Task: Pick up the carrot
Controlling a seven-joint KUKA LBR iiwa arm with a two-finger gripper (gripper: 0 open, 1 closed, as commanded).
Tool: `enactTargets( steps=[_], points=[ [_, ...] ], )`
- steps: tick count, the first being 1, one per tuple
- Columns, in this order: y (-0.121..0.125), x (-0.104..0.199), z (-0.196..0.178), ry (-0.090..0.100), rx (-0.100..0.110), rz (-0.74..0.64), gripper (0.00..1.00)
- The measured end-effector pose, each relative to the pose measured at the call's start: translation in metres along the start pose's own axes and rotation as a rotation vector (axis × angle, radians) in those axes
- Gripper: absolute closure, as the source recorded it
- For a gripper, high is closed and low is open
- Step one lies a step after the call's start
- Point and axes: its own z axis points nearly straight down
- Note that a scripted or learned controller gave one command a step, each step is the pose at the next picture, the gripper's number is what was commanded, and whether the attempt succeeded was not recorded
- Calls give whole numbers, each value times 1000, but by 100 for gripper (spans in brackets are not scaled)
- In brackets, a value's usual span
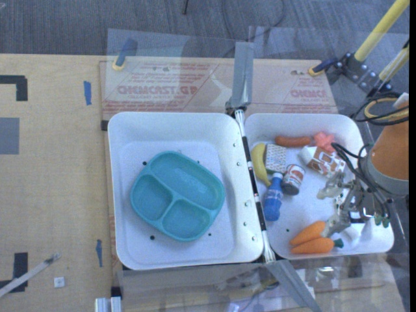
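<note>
1. Two shallow white bins are carried side by side on the desk [52, 174]: the left bin [123, 239] lies well away from the fingers, while the right bin [370, 242] is the one over which the fingers are poised.
2. The arm [393, 155], grey with an orange band, is seen reaching in over the right bin's far side, with the fingers [344, 213] hung below it in a tangle of metal parts and cable.
3. A teal divided plate [177, 195] is set in the left bin, far from the fingers and of no concern to the grasp.
4. The carrot [312, 239] is found in the right bin's near corner, just beside the fingers, towards the near edge of the bin and slightly towards the left bin. Two orange lengths appear close together there, one with a green stub at its end.
5. Its long axis is laid roughly across the view, with the green end turned towards the fingers.
6. Smaller things are grouped farther back from the fingers: a blue bottle [273, 200], a banana [259, 162], a small can [293, 178] and a sausage [294, 140].
7. Whether the fingers are spread wide or closed narrow cannot be told from this view; nothing is seen between them.
</note>
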Motion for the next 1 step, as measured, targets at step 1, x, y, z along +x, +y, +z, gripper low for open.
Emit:
enactTargets(
  steps=[1],
  points=[
    [35, -4, 55, -34, 1, -299, 0]
  ],
)
